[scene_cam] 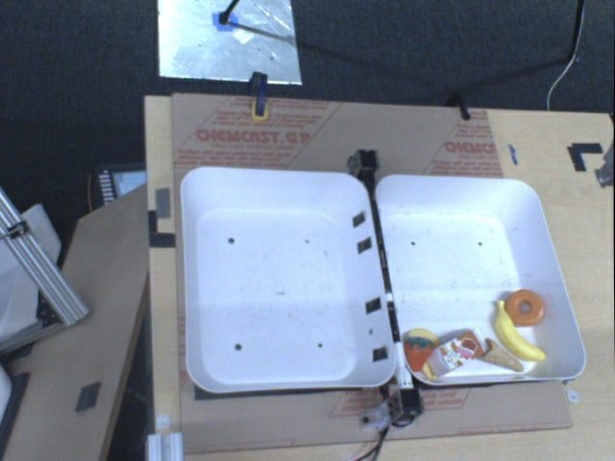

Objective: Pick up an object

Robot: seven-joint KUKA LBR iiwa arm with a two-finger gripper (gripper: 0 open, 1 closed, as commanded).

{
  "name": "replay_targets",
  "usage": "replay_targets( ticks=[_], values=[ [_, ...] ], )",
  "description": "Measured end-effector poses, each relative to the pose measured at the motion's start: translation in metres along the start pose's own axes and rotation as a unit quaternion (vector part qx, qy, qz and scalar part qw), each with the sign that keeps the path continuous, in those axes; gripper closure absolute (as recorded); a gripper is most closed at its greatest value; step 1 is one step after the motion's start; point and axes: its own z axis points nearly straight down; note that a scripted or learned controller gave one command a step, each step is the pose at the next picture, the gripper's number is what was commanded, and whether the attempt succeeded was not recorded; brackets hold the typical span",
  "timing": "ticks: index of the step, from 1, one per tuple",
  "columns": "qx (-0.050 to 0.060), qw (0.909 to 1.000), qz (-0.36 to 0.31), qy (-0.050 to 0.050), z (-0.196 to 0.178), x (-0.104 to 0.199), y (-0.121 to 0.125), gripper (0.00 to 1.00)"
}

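Two shallow white bins lie side by side on the bench. In the right bin (461, 209) several small toy foods cluster at the near edge: a yellow banana (515, 332), an orange doughnut-like ring (525, 306), a red and orange fruit (419, 350), a small red and white packet (455, 351) and a tan cone-shaped piece (502, 357). The left bin (274, 277) shows only its white floor with a few dark dots.
The bins rest on a cardboard sheet (288, 133) over the wooden bench. A black clip strip (377, 267) joins the bins at the middle. A shiny metal plate (229, 25) lies on the dark floor at the back left. An aluminium rail (34, 262) stands at left.
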Motion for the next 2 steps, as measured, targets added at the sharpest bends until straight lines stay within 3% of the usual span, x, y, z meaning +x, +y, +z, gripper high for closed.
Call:
replay_targets(
  ticks=[1,2],
  values=[
    [0.001,1.0,0.0,0.0,0.007,0.0,0.02,1.0],
    [0.001,1.0,0.0,0.0,0.016,0.0,0.055,1.0]
  ],
)
